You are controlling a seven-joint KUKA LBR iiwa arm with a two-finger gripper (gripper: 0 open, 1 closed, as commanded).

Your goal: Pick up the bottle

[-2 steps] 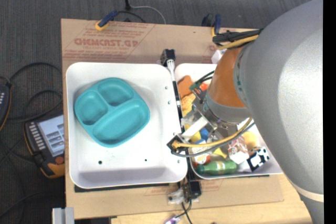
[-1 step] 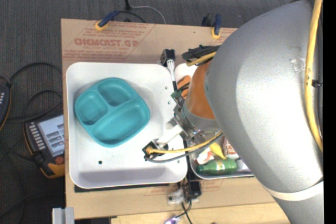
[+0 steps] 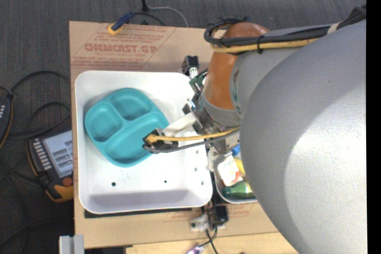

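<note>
The grey arm (image 3: 309,128) covers the right side of the view, with its orange band (image 3: 219,81) above the wrist. It reaches in over the seam between the two bins.

The bench (image 3: 119,47) is topped with brown cardboard carrying red print, and it stands on dark carpet.

The left bin (image 3: 143,193) is white and shallow and lies fully in view. A teal plate (image 3: 122,125) with three compartments lies flat in the far left part of that bin, and its right edge is close to the wrist.

Most of the right bin (image 3: 221,194) is hidden by the arm, leaving a narrow strip at its near left corner. In that strip, as far as can be told, the bottle (image 3: 239,190) is the green thing lying low against the near wall. A white and orange packet (image 3: 229,172) lies just behind it, touching or nearly so.

The claw (image 3: 193,118) sits at the left bin's right rim, near the plate and apart from the bottle. The wrist hides it, so I cannot tell whether it is spread or pressed together.

A grey handset (image 3: 55,154) lies on the floor left of the bench, and a small blue and yellow clip (image 3: 119,22) sits at the cardboard's far edge.
</note>
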